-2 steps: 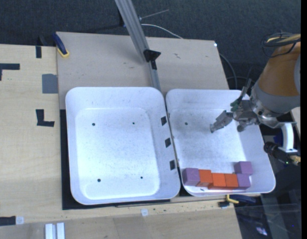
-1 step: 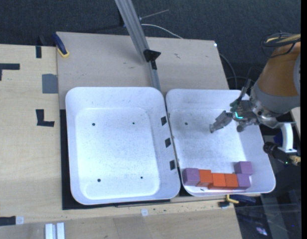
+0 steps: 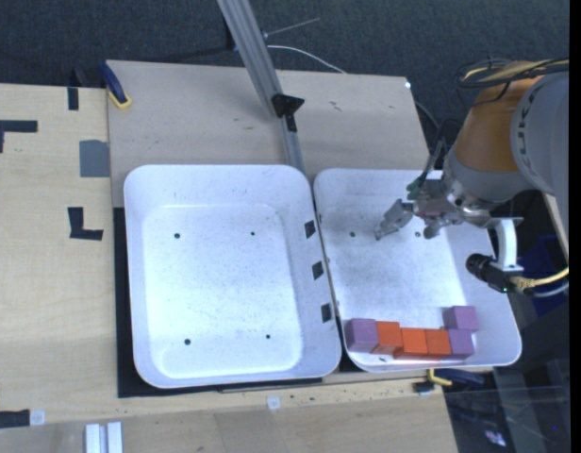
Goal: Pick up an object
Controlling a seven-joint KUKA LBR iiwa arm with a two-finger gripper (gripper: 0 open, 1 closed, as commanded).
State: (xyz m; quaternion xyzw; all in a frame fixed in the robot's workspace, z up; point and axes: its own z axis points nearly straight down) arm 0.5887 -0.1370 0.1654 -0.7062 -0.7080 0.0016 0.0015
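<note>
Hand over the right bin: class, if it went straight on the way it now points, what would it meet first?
The hand points down and toward the left of the view, so it would likely meet the bare floor of the right bin first. The purple and orange blocks lie well off that line, along the near wall. Depth is uncertain from one view.

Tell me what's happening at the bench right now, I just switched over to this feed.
The arm has reached in from the right, and its gripper hangs over the upper part of the right bin, with nothing visibly between its fingers. The blocks it could pick, purple blocks and orange blocks, sit in a row along that bin's near edge, apart from the gripper. The left bin sits beside it. No pick has happened yet.
</note>
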